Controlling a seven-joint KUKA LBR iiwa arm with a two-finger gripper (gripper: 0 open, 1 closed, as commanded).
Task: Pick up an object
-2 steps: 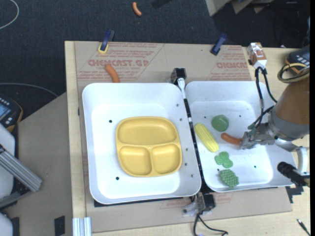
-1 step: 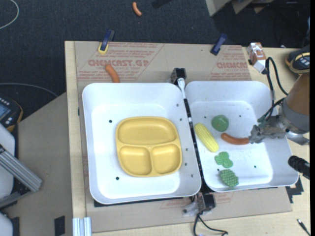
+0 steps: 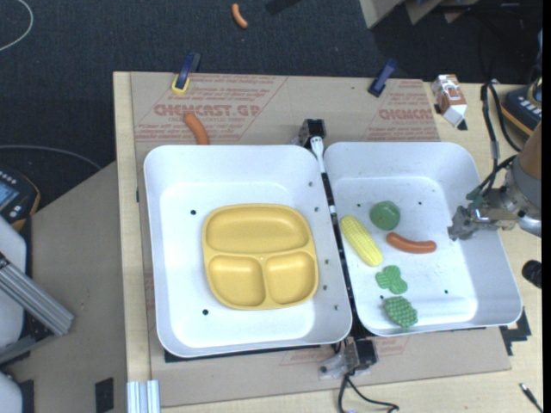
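the gripper (image 3: 462, 224) hangs over the right bin's (image 3: 448, 166) right edge; whether it is released or clenched, cannot tell. a sausage (image 3: 411, 244) lies nearby.

One fixed camera looks down aslant on both white bins (image 3: 164, 175).

Glossy white plastic bins (image 3: 172, 179), smooth yellow plastic tray (image 3: 258, 256), matt brown paper-faced bench (image 3: 258, 101).
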